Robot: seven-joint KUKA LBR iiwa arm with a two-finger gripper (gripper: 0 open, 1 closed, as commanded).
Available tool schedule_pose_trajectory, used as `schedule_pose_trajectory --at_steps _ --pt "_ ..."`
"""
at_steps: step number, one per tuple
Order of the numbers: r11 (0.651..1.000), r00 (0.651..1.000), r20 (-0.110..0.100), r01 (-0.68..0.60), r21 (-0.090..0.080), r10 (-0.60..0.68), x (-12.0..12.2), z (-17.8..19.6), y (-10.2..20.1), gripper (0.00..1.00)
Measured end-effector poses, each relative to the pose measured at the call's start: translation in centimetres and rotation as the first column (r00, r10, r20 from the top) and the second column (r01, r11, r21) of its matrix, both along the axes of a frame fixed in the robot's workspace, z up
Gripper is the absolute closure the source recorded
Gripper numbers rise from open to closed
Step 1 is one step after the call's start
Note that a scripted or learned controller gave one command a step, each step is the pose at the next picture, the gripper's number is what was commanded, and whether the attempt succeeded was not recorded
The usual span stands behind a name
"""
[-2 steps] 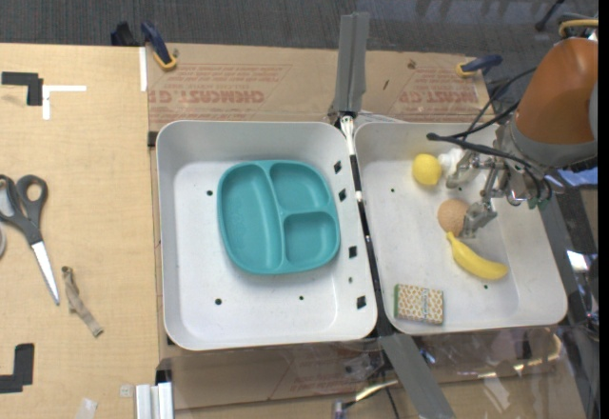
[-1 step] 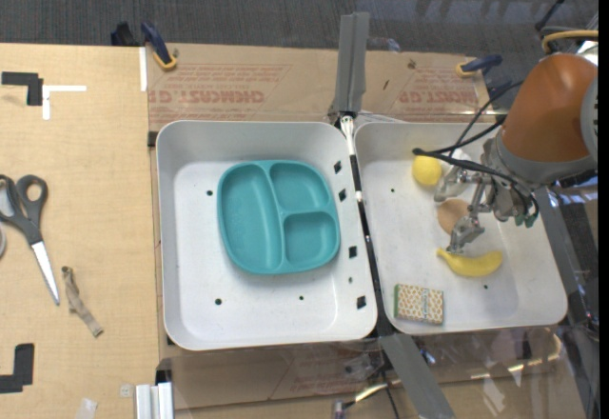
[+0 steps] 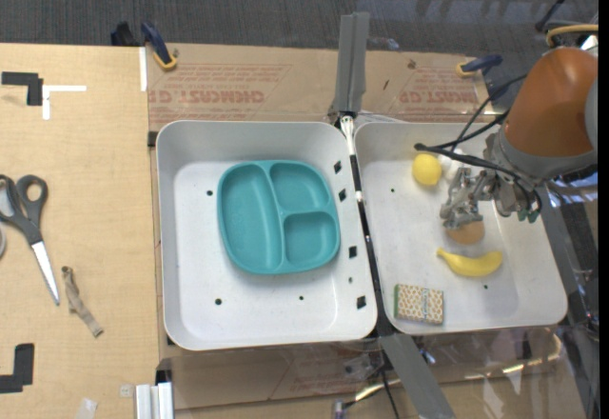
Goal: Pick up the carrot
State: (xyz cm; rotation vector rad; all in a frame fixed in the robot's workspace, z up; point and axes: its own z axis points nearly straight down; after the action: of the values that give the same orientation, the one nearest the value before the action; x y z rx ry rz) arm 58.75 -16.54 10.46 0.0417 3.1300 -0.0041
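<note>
Claw (image 3: 463,213) over right bin (image 3: 533,308); cardboard (image 3: 247,89) behind, tan bench (image 3: 76,217).

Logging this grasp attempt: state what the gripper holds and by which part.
Cannot be told. The gripper sits right over an orange-brown item in the right bin; no grip is visible.

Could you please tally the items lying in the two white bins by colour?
Teal: 1, the tray
Yellow: 2, the lemon and the banana
Tan: 1, a round item under the end effector
Patterned: 1, the sponge
Total: 5
</note>
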Motion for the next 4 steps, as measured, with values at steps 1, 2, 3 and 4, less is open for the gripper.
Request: schedule_pose_trajectory --at_steps 1,2,3,4 --pt "0.963 0.962 -0.005 0.271 0.003 -0.271 -3.2 16.2 -0.8 1.00" --pt "0.966 0.966 -0.007 0.257 0.002 -0.257 -9.4 17.1 -0.1 1.00" --pt "0.938 0.938 -0.006 0.348 0.004 -0.348 -10.8 16.0 0.2 1.00" --pt "0.963 0.963 -0.004 0.269 0.002 -0.269 -10.8 24.8 -3.5 1.00"
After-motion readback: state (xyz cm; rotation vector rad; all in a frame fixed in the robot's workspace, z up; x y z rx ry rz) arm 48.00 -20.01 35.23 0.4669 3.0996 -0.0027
